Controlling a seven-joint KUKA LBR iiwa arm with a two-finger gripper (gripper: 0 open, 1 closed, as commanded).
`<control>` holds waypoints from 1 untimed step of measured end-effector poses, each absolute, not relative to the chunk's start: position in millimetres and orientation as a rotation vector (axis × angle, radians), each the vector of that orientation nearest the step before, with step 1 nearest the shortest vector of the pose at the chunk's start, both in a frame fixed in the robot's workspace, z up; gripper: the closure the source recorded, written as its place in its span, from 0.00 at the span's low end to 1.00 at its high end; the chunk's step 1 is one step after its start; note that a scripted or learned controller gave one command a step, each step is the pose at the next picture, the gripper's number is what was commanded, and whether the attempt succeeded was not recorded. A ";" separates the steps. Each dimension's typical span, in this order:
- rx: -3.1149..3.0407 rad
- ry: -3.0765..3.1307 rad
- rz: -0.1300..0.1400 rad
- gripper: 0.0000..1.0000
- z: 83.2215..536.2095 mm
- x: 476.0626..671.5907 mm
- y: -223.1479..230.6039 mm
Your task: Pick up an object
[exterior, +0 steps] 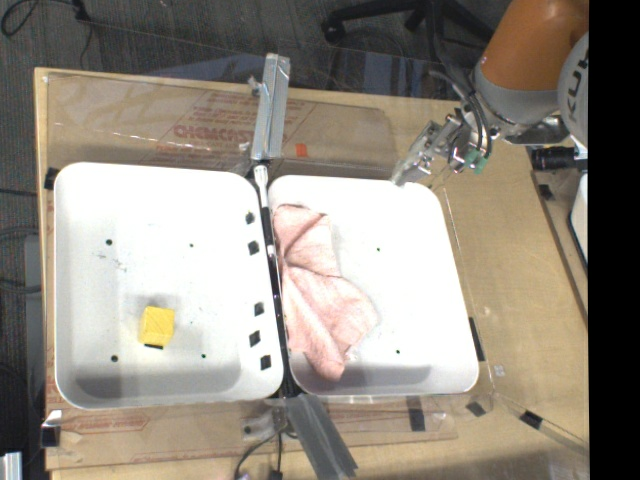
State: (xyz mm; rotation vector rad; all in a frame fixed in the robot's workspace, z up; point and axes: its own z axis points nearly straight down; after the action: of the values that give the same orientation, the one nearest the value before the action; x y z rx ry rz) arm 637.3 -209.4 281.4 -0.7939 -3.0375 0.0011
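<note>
The gripper point(412, 166) is hanging over the far right corner of the right bin point(440, 268), just at its rim, and nothing is lying between its fingers, though whether they are spread or closed I cannot tell at this angle. A pink cloth point(318, 288) is lying crumpled along the left side of that bin, against the divider, well apart from the gripper. A small yellow block point(158, 326) is sitting in the left bin point(90, 218), toward its near left part.
</note>
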 end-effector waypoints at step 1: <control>-0.410 -3.112 0.000 1.00 322.7 650.8 -208.6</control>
State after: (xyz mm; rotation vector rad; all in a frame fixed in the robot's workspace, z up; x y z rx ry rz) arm 650.8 -208.6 322.7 -0.4104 -3.1121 0.0000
